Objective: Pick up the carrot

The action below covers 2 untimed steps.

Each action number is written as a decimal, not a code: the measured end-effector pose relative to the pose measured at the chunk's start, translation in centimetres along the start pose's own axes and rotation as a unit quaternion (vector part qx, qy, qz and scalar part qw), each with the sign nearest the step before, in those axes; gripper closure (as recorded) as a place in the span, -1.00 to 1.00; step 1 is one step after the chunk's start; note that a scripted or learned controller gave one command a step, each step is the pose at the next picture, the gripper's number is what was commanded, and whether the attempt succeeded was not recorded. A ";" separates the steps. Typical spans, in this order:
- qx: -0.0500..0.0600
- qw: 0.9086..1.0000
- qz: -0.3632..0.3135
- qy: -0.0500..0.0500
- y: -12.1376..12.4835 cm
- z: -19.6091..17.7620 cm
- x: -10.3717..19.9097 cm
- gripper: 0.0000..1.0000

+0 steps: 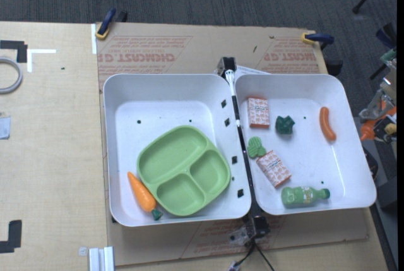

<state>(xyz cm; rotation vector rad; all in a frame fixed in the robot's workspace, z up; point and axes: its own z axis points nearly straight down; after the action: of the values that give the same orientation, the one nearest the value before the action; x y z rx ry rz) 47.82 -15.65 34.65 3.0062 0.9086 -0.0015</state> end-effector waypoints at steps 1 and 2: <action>0.000 0.999 -0.054 0.000 7.4 -4.3 -0.3 1.00; 0.000 0.999 -0.054 0.000 7.4 -4.3 -0.2 -1.00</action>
<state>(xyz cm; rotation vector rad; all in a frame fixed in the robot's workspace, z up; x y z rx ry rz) 51.70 -21.92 39.00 2.9527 1.0712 -0.0027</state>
